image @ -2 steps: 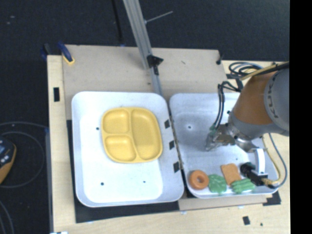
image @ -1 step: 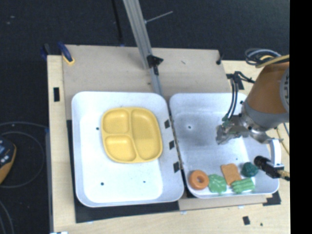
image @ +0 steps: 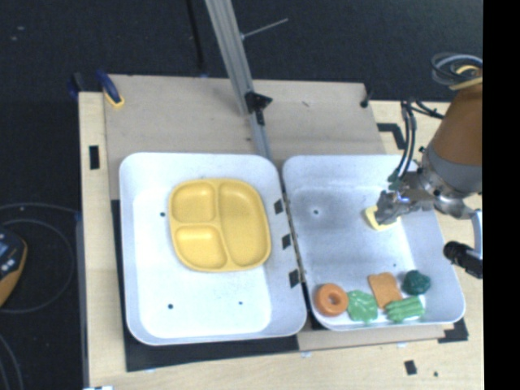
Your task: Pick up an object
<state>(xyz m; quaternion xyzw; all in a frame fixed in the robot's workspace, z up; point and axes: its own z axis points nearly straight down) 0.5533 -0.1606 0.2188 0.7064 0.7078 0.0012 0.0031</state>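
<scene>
Right now, seen from the fixed overhead camera, the arm (image: 459,140) reaches in from the right and its pincer (image: 388,210) hangs low over the right bin (image: 341,177), directly at a small yellow piece (image: 379,218) lying on the bin floor toward the right wall. The pincer's tip overlaps the upper edge of that piece, so I cannot tell whether it is open or closed, nor whether it has hold of anything; nothing is plainly seen gripped.

Along the near edge of the same bin sits a cluster: an orange ring (image: 331,298), a light green lump (image: 361,306), an orange-brown block (image: 383,288), a green ribbed piece (image: 405,308) and a dark green round object (image: 417,282), several touching or nearly so. The left bin (image: 146,218) holds a yellow divided plate (image: 219,223), well apart from the arm. Both bins rest on the counter (image: 203,112).

My judgement is that the yellow piece is the target, and it is a sensible one: it lies alone with bare floor around it. To do this step well, the pincer should centre over the piece, straddle its narrower span, descend until just off the floor, close, and lift straight up. The piece looks low and flat, so a shallow descent may slip over it.
</scene>
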